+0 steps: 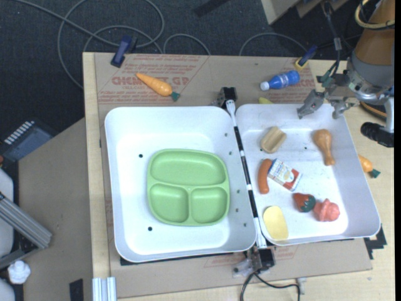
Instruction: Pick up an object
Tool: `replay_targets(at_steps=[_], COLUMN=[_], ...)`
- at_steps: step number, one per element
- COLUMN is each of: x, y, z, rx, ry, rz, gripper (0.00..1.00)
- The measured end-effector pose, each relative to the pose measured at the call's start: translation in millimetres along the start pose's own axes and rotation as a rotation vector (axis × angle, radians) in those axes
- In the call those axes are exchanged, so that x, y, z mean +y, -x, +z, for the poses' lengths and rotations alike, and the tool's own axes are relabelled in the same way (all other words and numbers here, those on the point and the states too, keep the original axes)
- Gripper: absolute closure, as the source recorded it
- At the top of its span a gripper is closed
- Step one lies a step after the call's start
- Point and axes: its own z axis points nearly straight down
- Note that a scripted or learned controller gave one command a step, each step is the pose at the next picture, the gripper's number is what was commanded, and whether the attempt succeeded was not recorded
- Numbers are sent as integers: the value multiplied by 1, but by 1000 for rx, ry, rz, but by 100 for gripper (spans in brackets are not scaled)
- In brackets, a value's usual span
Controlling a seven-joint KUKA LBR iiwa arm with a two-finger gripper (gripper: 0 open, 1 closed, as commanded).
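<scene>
**Approach Phase: Selecting and Closing In on a Pick Target**

We take the right bin [351, 168] as our landmark. The gripper [324, 103] hangs over the bin's far edge, near its far right corner, with its two fingers spread apart and nothing between them. We judge the pick as not yet begun.

Candidate objects inside the right bin:
- A drumstick [324, 145], nearest the gripper, just inward of the far edge and towards the bin's right wall.
- A bread roll [272, 139], near the far edge, towards the bin's left wall.
- A sausage [264, 175] along the left wall, with a small red-and-white packet [285, 175] just beside it.
- A strawberry [304, 202] touching or nearly touching a pink lump [326, 211], towards the near edge.
- A yellow piece [275, 222] at the near left corner.

A green tray [188, 187] lies in the bin to the left of our landmark; a blue bottle [281, 80] and a carrot [156, 84] lie beyond its far edge, on the bench.

To do this step well, we recommend the drumstick: it stands apart from its neighbours and calls for the shortest travel. We would set the fingers across its narrow shaft, centre over it before descending, and keep clear of the bin's right wall. We would avoid the strawberry pair, where the fingers may catch both.
</scene>
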Motion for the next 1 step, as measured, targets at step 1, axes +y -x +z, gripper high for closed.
replay_targets(at_steps=[1], x=[-42], y=[-67], z=[96], rx=[2], ry=[-4], rz=[-1], gripper=[0])
